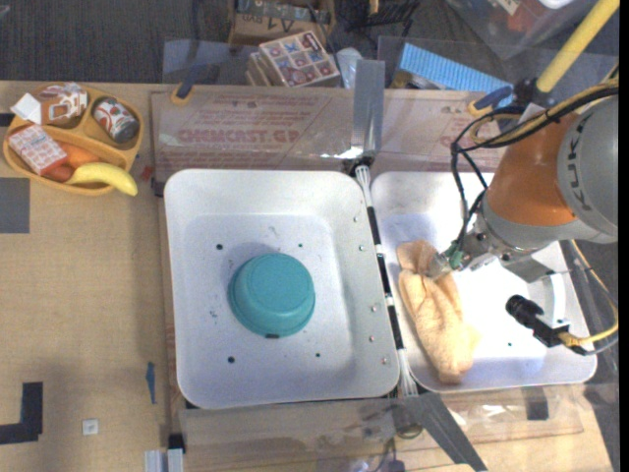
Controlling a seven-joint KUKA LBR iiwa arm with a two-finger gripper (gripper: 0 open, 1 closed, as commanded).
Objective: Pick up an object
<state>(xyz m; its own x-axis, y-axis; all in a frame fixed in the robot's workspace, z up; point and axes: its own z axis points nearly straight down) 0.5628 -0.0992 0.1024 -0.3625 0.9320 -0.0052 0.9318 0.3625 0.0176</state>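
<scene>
Lying lengthwise in the right bin [580, 367], near its left wall, a tan cloth [438, 321] is seen. The gripper [451, 260] is placed at the cloth's upper end, against the fabric; whether it is open or closed cannot be told. A teal bowl [273, 294] is set upside down in the left bin [197, 214]. A yellow tray [20, 155] of toy food is kept on the worktop [79, 303].

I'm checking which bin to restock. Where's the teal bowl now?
The bowl sits upside down near the middle of the left bin, alone there, across the divider from the cloth in the right bin.
</scene>
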